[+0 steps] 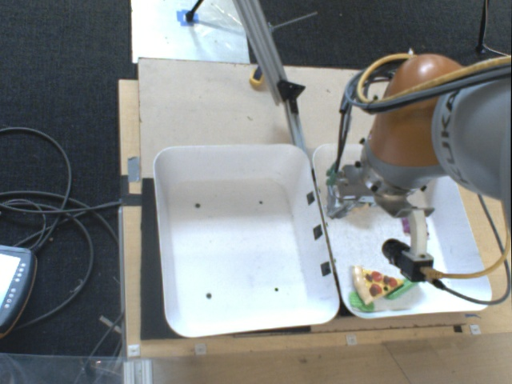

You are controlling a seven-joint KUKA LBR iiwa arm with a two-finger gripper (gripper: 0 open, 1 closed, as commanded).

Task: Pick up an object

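- Nearest to me, well in front of the gripper and a little toward the arm's side, a toy pizza slice lies flat against the near wall of the right bin. A green piece pokes out from under it.
- Between that slice and the gripper, close under the wrist, I see a small purple thing. The arm hides most of it, so I cannot name it.
- The gripper itself is low in the right bin, just beside the wall this bin shares with the left bin. I cannot tell whether it is released or clenched, and I see nothing held in it.
- On the far side of that wall from the gripper, the left bin shows a white floor with a few dark specks.
- Behind the gripper, the bare bench runs back, and a slanted metal pole crosses above it.
- My reading of progress: the arm is down in the bin with objects in it, but no pick is visible. Grasping and lifting are, as far as I can judge, both left to do. The pizza slice looks like the clearest target, and the gripper sits apart from it.
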